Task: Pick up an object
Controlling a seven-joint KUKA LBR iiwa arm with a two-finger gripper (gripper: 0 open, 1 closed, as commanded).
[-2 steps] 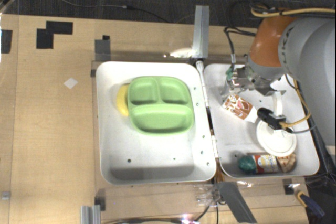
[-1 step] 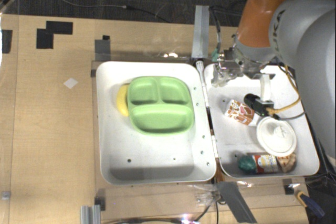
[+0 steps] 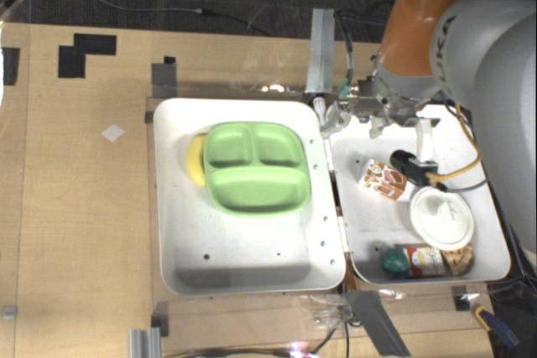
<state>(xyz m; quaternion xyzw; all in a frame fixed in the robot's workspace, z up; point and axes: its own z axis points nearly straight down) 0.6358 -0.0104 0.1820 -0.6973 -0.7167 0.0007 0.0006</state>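
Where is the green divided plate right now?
The green divided plate lies in the left bin, toward its far end, partly covering a yellow object at its left edge.

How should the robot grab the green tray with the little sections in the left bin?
Probably by a rim. The green tray lies flat and is too wide to span, so pinch its raised right edge, coming straight down from above. Its left edge overlaps a yellow thing, so that side looks more crowded.

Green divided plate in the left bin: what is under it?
A yellow object pokes out from beneath the green divided plate at its left edge, in the left bin. The plate covers the rest, so its shape and identity cannot be told.
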